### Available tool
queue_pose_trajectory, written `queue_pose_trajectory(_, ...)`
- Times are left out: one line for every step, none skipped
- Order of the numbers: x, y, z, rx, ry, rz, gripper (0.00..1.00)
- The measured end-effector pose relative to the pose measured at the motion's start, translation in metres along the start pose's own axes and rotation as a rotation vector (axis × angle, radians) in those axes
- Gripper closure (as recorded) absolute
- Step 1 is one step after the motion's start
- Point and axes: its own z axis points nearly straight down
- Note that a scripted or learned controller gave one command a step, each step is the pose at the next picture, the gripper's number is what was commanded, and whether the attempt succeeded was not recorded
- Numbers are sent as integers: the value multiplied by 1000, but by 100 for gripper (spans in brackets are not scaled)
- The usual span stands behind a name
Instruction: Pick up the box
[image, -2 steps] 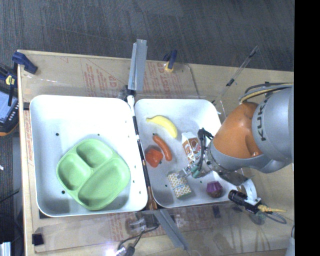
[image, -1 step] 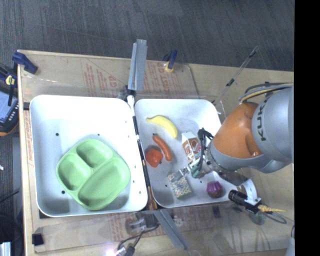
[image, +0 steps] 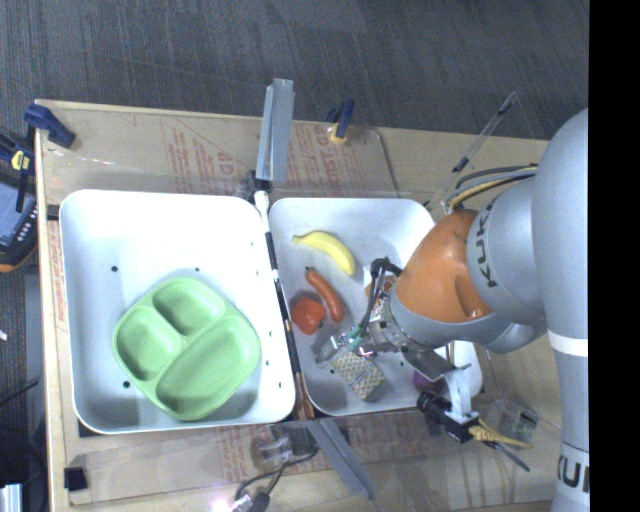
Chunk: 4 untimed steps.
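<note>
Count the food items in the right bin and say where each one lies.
3: banana near the far side, sausage below it, tomato at the sausage's left. The arm may hide more.

One fixed camera up high, looking down at a slant. It takes in both white bins (image: 70, 300) side by side, arm (image: 520, 260) entering from the right.

Box (image: 358, 373): one small carton, speckled grey-and-tan patterned face, roughly rectangular. Pose: lying flat, turned at a diagonal to the bin walls. Location: right-hand white bin (image: 400, 212), near its front wall, on the bin floor. Neighbours: just below and to the right of a red tomato-like item (image: 308, 314) and an orange-red sausage-shaped item (image: 325, 292); well apart from the yellow banana (image: 328, 249) at the far end of the same bin. Upper edge partly overlapped by the arm's wrist hardware; finer markings not legible.
</note>
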Motion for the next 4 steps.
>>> queue_pose_trajectory(0, 1, -10, 1, 1, -4, 100)
queue_pose_trajectory(0, 1, -10, 1, 1, -5, 0)
queue_pose_trajectory(6, 71, 1, 2, 0, 73, 0)
queue_pose_trajectory(4, 128, 0, 0, 0, 289, 0)
